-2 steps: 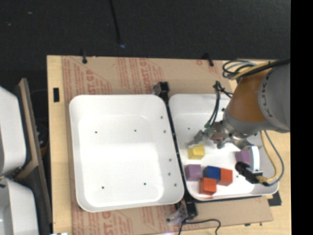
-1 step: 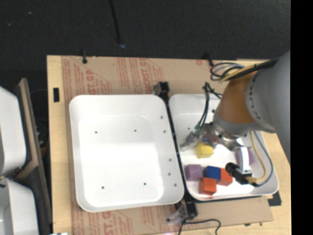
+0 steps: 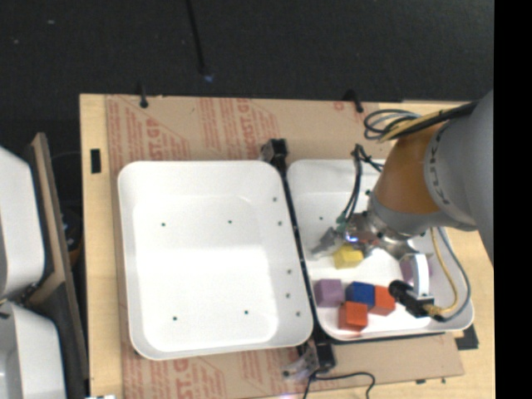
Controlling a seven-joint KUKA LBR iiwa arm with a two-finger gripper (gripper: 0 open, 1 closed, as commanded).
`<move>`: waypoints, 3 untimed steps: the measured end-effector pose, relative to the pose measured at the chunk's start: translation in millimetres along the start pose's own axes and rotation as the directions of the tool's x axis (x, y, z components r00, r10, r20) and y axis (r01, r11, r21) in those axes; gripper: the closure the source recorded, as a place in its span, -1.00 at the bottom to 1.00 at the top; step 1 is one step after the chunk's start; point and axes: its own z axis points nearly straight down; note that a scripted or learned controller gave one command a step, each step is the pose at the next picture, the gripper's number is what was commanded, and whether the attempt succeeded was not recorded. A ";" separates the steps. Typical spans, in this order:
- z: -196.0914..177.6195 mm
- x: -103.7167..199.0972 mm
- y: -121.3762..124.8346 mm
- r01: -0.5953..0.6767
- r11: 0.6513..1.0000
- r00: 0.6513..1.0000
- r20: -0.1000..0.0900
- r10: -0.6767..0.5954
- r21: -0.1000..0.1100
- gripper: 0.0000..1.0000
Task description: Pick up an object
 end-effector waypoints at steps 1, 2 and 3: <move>-10.5 -0.2 0.5 -0.001 1.000 1.000 -0.001 0.001 -0.001 1.00; -104.0 70.3 -16.7 0.007 1.000 1.000 -0.002 -0.007 -0.007 1.00; -99.5 169.8 30.6 0.008 1.000 1.000 -0.003 -0.008 0.001 1.00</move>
